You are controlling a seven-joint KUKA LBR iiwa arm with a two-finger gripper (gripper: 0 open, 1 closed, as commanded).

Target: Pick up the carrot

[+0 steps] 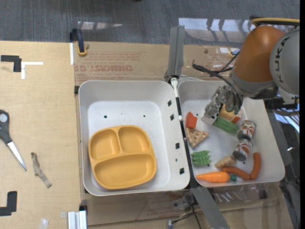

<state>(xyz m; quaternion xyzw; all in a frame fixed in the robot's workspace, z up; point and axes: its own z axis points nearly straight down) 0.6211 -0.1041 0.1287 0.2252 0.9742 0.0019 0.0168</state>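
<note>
Camera view: the carrot [213,177] lies at the right bin's [270,109] near edge, beside a red sausage [237,172]. Well apart, the claw [215,109] hangs over a green block [225,124]; its grip cannot be told.

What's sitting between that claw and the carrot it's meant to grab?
In the camera view, between the claw and the carrot lie a green toy piece, a cracker and a pea pod.

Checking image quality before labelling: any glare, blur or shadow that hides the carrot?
Camera view: carrot sharp and evenly lit at the right bin's near edge; gripper slightly blurred, fingers hard to read; soft shadow under the yellow plate.
</note>
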